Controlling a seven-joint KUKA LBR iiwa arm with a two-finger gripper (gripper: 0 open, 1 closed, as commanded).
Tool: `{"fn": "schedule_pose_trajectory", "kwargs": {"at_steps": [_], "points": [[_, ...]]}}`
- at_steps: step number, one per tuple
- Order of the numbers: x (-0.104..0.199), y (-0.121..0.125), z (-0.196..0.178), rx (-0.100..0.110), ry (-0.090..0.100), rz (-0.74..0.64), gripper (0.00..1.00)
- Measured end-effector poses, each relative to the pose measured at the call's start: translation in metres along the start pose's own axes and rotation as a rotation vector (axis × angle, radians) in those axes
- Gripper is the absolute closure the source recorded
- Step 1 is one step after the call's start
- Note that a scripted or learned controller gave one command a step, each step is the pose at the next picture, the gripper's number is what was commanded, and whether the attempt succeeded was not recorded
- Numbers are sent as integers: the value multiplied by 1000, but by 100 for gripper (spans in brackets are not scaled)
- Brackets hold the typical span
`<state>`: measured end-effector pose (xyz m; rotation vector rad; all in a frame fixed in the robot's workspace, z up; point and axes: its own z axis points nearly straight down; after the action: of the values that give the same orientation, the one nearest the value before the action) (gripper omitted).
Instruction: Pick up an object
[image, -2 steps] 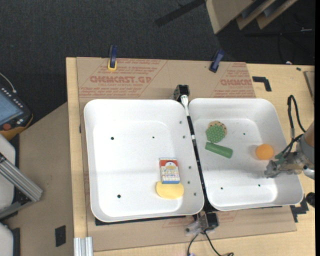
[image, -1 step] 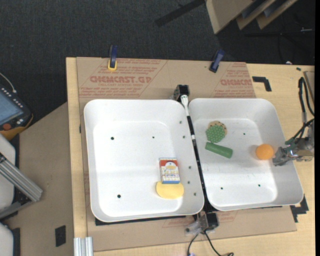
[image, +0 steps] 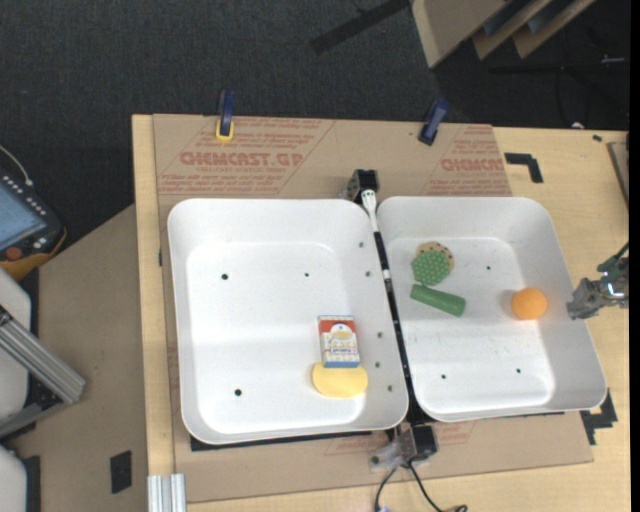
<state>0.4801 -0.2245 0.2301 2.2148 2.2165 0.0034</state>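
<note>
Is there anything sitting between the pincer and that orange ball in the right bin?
Nothing visible. The pincer sits at the right edge of the right bin, and the orange ball lies just to its left with bare bin floor between them. The green cylinder lies beyond the ball.

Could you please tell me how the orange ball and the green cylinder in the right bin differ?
The orange ball is round; the green cylinder is elongated and lies on its side, slightly tilted. The ball sits nearer the pincer; the cylinder lies just below a green dotted disc. Both rest in the right bin.
</note>
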Motion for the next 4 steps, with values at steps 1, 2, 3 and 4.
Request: {"fn": "schedule_pose_trajectory", "kwargs": {"at_steps": [1, 2, 3, 4], "points": [[20, 0, -12, 3, 2, -2, 100], [0, -3, 76, 15, 7, 4, 100], [38, 56, 26, -2, 1, -6, 100], [-1, -5, 52, 13, 6, 6, 100]]}}
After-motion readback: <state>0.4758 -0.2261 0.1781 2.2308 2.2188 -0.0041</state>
